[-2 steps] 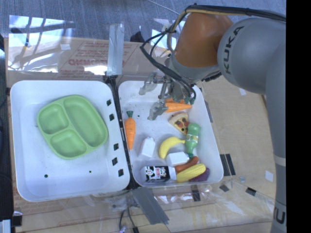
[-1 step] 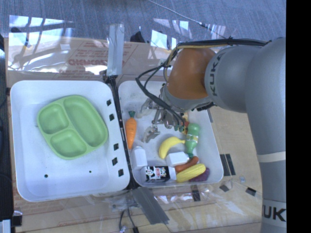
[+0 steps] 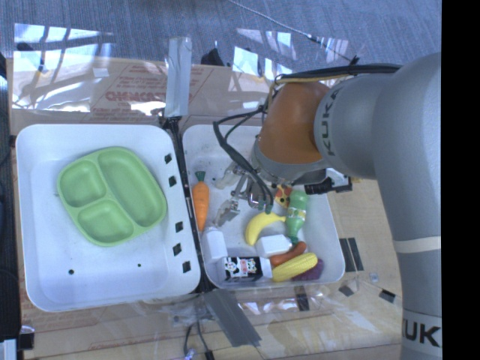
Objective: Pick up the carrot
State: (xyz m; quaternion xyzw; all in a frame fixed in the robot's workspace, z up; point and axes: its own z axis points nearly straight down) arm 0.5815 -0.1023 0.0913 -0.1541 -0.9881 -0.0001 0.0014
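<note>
Gripper (image 3: pixel 241 195) just right of carrot (image 3: pixel 200 203)

I count two white bins: left (image 3: pixel 30 201) and right (image 3: pixel 334 250). One green divided plate (image 3: pixel 112 195). One carrot (image 3: pixel 200 202). Two bananas (image 3: pixel 262 226) (image 3: pixel 296 267). One green bottle (image 3: pixel 297 212). One milk carton (image 3: pixel 244 268). One gripper (image 3: pixel 238 199).

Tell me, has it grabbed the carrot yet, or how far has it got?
Not yet. Done so far: the arm has reached over the right bin, and its gripper hangs near the carrot. In hand: nothing; the fingers look spread and bare. The carrot lies flat by the bin's left wall, beside the gripper and apart from it. Left: closing on it and lifting.
</note>
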